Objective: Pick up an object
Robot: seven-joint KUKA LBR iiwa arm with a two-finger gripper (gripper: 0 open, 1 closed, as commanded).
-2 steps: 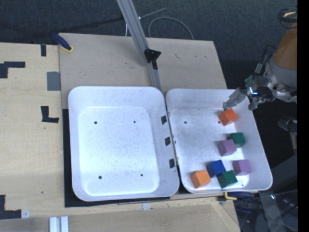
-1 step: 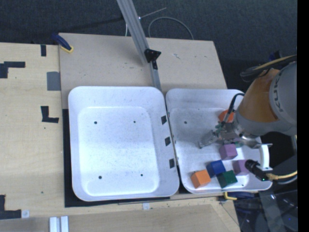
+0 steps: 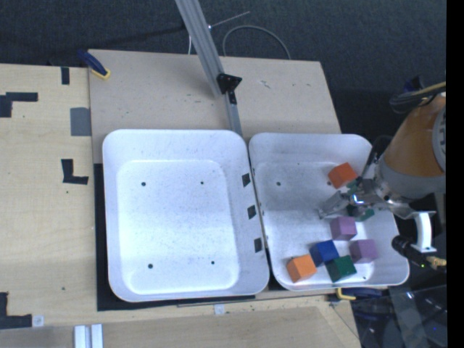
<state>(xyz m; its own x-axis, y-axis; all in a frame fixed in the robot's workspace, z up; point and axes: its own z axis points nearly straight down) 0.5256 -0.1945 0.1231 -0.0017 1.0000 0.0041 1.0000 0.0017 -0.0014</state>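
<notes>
Reaching step, by the look of it: low inside the right bin point(image 3: 290, 147), with the gripper point(image 3: 346, 203) hanging among the blocks and nothing visibly lifted. Cannot tell from this slant how the gripping parts stand, since metal, shadow and a teal scrap blur together there. Nearest candidates: an orange block point(image 3: 342, 173) just up and to the view's left of the gripper, and a purple block point(image 3: 344, 228) just below it, both lying on the bin floor. Likely calls next for settling squarely over one block, closing, then rising straight up to check the hold.

Small, matte cubes, apparently light, with flat faces that ought to pinch well. Farther toward the near rim, a tight cluster: a second purple block point(image 3: 363, 250), a blue block point(image 3: 325, 251), a green block point(image 3: 341, 268) and another orange block point(image 3: 301, 267), several touching, so harder to take singly. Left bin point(image 3: 174, 143) beside it on the worktop point(image 3: 159, 85).
</notes>
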